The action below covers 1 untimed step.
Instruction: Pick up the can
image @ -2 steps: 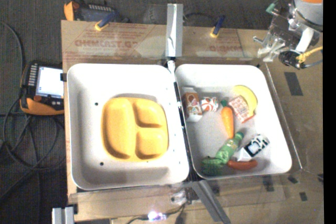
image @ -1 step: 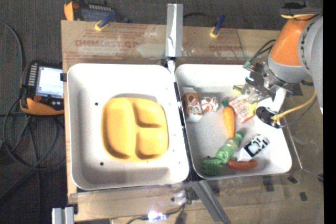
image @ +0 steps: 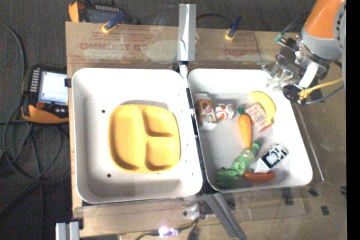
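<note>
The jaws (image: 284, 80) hang over the far right corner of the right bin (image: 306, 168), and whether they are open or closed cannot be told; nothing shows between them. The can (image: 216, 112), lying on its side, sits well to their left and slightly nearer the camera, just beside the bin's left wall, with a carrot (image: 245, 129) and a small carton (image: 259, 116) between. The task looks barely begun: approach, descent, grip and lift all remain.

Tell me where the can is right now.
The can lies on its side in the right bin, near that bin's upper left corner by the divider between the bins, with the carrot just to its right.
</note>
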Motion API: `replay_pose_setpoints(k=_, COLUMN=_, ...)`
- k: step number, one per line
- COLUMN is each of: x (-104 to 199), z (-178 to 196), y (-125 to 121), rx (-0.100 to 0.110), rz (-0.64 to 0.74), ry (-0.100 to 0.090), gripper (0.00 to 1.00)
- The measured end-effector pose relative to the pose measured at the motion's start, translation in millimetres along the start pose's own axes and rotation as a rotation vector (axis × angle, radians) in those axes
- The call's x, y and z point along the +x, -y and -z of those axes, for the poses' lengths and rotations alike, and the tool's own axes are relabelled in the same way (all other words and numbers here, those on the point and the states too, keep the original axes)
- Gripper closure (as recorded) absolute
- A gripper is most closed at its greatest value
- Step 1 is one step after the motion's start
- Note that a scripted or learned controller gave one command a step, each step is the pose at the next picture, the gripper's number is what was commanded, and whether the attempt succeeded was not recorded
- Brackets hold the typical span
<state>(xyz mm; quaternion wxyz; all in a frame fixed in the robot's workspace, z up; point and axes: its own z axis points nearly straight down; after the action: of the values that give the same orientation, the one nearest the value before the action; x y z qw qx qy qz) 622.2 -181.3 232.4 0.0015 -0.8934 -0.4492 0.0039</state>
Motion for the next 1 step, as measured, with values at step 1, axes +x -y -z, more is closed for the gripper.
replay_pose_setpoints(k=1, x=-57.7, z=-24.9, y=38.5, rx=0.002, rz=0.007, ry=0.0, gripper=1.0)
